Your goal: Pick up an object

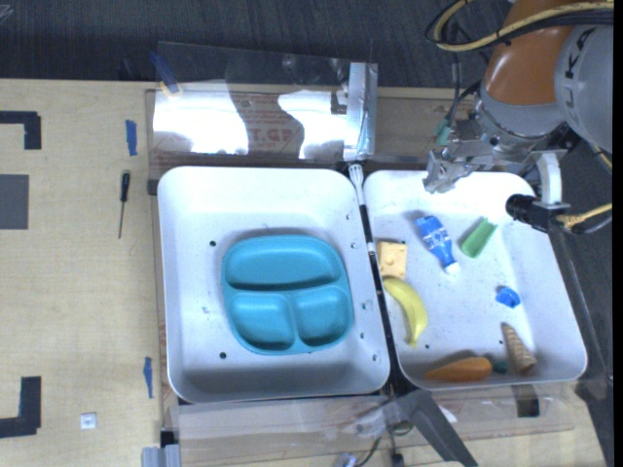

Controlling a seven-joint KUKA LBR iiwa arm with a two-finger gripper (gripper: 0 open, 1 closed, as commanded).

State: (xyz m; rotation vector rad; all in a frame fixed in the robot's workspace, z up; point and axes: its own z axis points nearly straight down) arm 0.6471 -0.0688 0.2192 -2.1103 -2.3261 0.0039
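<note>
The right bin [545, 251] holds several small objects: a blue tube with a white cap [436, 240], a green piece [477, 237], a yellow block [391, 258], a banana [407, 306], a small blue piece [507, 297], an orange carrot [459, 369] and a brown cone [519, 347]. My gripper [441, 176] hangs over the far left part of that bin, above and behind the blue tube. Nothing shows between its tips.
The left bin [185, 261] holds a blue divided plate [285, 292]. A clear plastic sheet [253, 115] and a metal bracket [360, 110] stand behind the bins. Yellow cables loop over the arm [545, 56] at the top right.
</note>
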